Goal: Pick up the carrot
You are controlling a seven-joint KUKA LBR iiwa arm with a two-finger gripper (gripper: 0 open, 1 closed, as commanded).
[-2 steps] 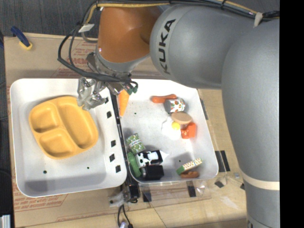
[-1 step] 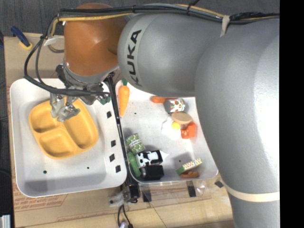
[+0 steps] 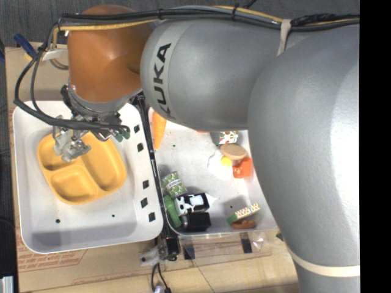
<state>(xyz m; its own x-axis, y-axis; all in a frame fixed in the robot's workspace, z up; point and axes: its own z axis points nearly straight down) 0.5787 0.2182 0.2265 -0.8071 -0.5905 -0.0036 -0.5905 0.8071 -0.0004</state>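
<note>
The carrot (image 3: 157, 130) is an orange wedge lying in the right bin against the divider, partly hidden under the arm. My gripper (image 3: 69, 144) hangs over the left bin, just above the far-left part of a yellow divided plate (image 3: 85, 173). It is well to the left of the carrot, across the divider, and I see nothing orange in it.
The left bin (image 3: 36, 224) holds the yellow plate. The right bin (image 3: 201, 163) holds a green packet (image 3: 173, 182), a black-and-white toy (image 3: 195, 204), an orange-red piece (image 3: 242, 166), a round tan item (image 3: 229, 140) and a small sandwich-like toy (image 3: 245, 215). The arm's big grey body covers the bin's far right.
</note>
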